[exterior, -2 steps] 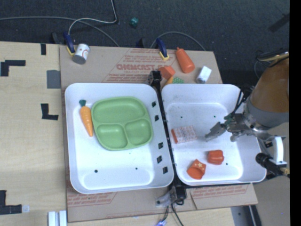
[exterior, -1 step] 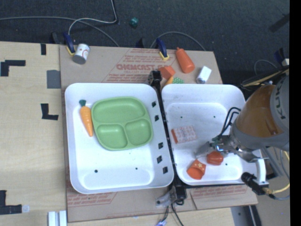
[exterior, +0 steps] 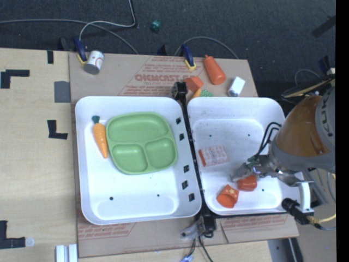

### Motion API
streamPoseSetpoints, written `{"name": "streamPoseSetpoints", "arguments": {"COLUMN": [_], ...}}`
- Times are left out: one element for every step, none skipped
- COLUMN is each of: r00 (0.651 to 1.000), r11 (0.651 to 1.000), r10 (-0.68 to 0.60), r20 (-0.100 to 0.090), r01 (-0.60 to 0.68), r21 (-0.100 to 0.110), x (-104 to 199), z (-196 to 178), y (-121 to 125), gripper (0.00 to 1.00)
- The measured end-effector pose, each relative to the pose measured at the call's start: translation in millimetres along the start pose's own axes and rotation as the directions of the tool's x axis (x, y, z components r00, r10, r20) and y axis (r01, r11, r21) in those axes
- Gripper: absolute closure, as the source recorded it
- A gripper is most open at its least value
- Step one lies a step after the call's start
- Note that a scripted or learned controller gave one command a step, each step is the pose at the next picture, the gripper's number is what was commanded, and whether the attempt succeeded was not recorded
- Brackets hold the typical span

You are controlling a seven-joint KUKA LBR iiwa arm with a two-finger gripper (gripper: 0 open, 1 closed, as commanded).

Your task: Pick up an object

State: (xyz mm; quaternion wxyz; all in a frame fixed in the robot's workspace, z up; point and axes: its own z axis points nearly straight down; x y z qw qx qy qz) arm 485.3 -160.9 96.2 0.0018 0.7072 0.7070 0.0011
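Observation:
My gripper (exterior: 246,173) hangs low over the front right part of the right bin (exterior: 240,109), under the grey arm with its orange band (exterior: 300,132). A small red toy (exterior: 248,184) lies right beneath the gripper's tip, touching or nearly touching it. An orange toy piece (exterior: 227,196) rests on the bin floor just to the red toy's front left. A flat pinkish packet (exterior: 212,156) lies near the middle of the same bin. In the left bin (exterior: 87,162) a toy carrot (exterior: 100,138) lies beside a green divided plate (exterior: 143,142).
Behind the bins on the cardboard lie an orange bottle-shaped toy (exterior: 214,70), a small white block (exterior: 236,86), an orange-and-green piece (exterior: 197,86) and a white can (exterior: 94,61). A black divider with clips (exterior: 188,146) separates the bins. Cables run along the back.

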Motion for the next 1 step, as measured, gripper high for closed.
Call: {"name": "streamPoseSetpoints", "arguments": {"r00": [1.000], "r11": [1.000], "r10": [-0.003], "r20": [-0.002], "r01": [0.003], "r21": [0.005], "x": [95.9], "z": [-87.9], "y": [4.0], "gripper": [1.00]}}
